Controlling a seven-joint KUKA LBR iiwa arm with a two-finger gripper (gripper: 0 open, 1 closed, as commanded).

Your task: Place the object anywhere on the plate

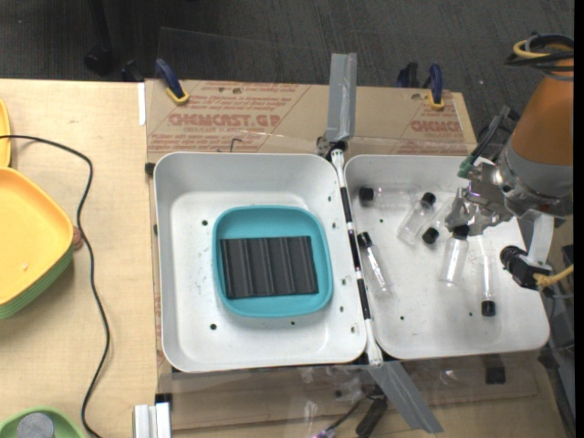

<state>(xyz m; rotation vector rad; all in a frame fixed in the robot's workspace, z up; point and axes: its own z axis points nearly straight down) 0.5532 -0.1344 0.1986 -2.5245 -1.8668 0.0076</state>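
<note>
A pale wooden surface (109,336) carries two shallow white bins (182,272) on brown cardboard (237,112); dark carpet floor (274,16) lies beyond. Gripper (461,222) jaws' state: cannot tell.

Grey arm (538,167), orange band (547,121)

Pale wooden bench (82,354) bearing two shallow white plastic bins (182,272) side by side, brown printed cardboard sheet (246,112), black cable (96,272), yellow plastic dishes (27,235).
</note>
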